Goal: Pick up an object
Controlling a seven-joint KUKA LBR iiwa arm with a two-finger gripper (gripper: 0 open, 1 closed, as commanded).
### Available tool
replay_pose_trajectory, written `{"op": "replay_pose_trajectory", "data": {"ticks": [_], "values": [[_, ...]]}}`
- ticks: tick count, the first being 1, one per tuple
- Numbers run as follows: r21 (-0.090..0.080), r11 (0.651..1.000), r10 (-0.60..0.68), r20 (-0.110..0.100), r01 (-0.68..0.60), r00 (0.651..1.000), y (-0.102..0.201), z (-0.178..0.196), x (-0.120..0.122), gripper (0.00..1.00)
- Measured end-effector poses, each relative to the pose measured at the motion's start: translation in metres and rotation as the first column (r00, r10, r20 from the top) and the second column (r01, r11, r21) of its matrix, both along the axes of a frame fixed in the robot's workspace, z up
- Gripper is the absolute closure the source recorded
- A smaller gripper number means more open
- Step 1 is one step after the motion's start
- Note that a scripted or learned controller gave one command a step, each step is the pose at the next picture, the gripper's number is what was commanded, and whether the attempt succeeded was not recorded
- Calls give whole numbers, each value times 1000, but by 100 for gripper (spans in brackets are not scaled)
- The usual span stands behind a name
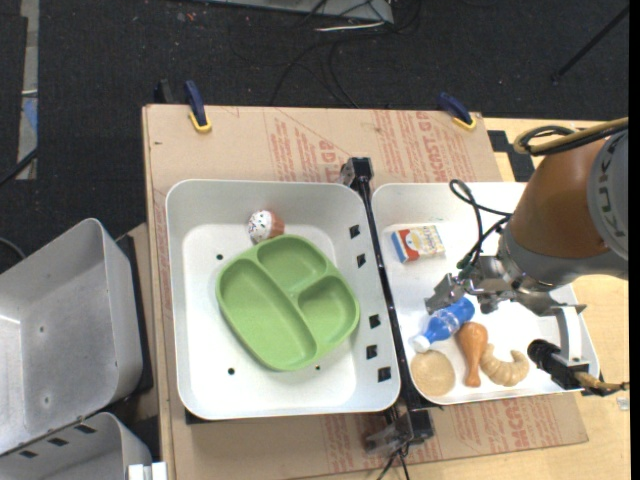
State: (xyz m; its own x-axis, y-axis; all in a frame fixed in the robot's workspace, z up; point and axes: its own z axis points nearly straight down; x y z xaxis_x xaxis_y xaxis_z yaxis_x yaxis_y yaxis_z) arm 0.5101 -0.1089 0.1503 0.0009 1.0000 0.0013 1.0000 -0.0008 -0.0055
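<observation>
My gripper (452,290) hangs over the middle of the right bin (560,393), just above and touching or nearly touching a small blue bottle (445,324) with a white cap that lies on the bin floor. Beside the bottle lie a brown toy drumstick (474,348), a tan curved pastry (506,368) and a round beige disc (433,372). A small white, orange and blue carton (417,241) lies at the far side of the same bin. Nothing visible is lifted.
The left bin (190,368) holds a green divided plate (288,301) and a small white and red ball (263,226) at its far side. A black divider (378,298) runs between the bins. A grey tub (60,338) stands left of the bench.
</observation>
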Motion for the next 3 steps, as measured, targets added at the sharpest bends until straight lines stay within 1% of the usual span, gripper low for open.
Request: {"op": "replay_pose_trajectory", "data": {"ticks": [1,2,3], "values": [[0,1000,-1,0,1,1000,1,-54,-1,0],[-1,1000,-2,5,2,1000,1,-41,0,100],[-2,1000,4,10,-4,1000,8,5,5,100]]}}
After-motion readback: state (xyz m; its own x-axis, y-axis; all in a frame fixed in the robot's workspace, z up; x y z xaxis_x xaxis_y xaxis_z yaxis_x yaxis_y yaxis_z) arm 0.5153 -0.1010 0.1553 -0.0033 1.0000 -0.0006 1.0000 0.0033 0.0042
